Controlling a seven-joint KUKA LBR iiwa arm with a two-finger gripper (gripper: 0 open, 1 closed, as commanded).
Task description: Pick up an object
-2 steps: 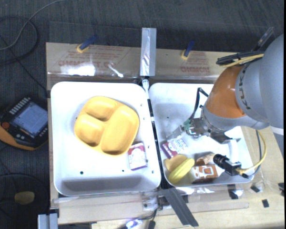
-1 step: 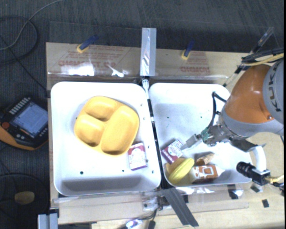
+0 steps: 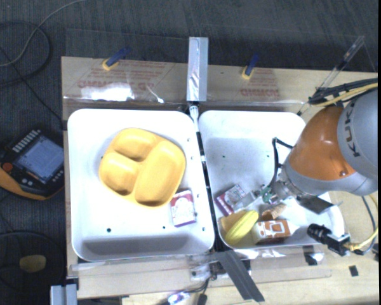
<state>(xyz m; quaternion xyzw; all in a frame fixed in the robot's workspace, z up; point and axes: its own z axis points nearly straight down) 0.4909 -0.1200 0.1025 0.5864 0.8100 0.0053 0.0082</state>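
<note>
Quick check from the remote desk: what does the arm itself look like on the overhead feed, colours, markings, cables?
The arm is smooth and rounded, grey, with a broad orange band above the wrist. Part of the dark KUKA lettering shows on the grey shell. A thin black cable loops beside the orange part. The gripper at the tip is small, dark metal.

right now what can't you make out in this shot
- End effector: the orange wrist band covers most of it, so open or shut is unclear.
- Small packet in the right bin: print too small to read.
- Brown box beside the yellow lemon: label blurred.
</note>
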